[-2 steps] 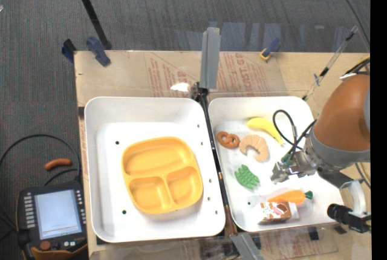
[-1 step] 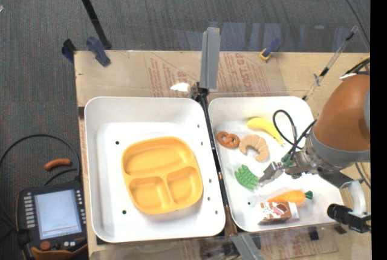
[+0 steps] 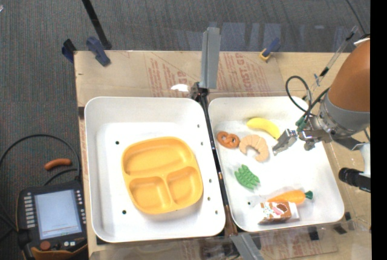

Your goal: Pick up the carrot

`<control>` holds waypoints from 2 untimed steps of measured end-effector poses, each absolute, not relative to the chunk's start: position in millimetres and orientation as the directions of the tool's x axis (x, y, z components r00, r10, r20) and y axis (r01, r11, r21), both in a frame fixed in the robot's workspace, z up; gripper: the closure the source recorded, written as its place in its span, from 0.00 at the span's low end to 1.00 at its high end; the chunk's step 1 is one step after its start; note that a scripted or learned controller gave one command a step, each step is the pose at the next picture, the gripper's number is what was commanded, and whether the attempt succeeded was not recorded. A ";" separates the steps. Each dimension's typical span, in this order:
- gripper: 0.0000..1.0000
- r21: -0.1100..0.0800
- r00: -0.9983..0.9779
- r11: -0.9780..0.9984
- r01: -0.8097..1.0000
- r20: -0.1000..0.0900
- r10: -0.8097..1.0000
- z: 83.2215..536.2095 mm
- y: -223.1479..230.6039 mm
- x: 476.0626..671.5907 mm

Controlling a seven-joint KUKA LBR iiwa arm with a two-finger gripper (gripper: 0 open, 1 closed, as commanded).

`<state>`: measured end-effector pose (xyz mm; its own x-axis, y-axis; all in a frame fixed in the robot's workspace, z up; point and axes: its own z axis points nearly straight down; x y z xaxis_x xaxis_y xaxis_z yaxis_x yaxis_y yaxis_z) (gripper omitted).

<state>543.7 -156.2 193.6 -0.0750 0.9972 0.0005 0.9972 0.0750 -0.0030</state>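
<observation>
Fingers (image 3: 284, 143) on your gripper cannot be judged as spread or closed from this view; they hang over the right bin (image 3: 329, 192), just beside the croissant (image 3: 255, 146), with nothing visibly between them. Your carrot (image 3: 291, 196) lies near that bin's front edge, touching the small carton (image 3: 279, 211), well apart from the gripper. You also have a banana (image 3: 264, 126), pretzel (image 3: 228, 139) and green leaf (image 3: 247, 177) there. Your left bin (image 3: 103, 132) holds a yellow divided plate (image 3: 162, 175).
</observation>
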 end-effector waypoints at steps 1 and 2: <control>0.00 -0.004 0.017 -0.017 1.000 0.001 1.000 195.2 -198.4 475.3; 0.00 -0.003 -0.257 0.257 0.966 0.003 0.966 86.2 -189.3 476.1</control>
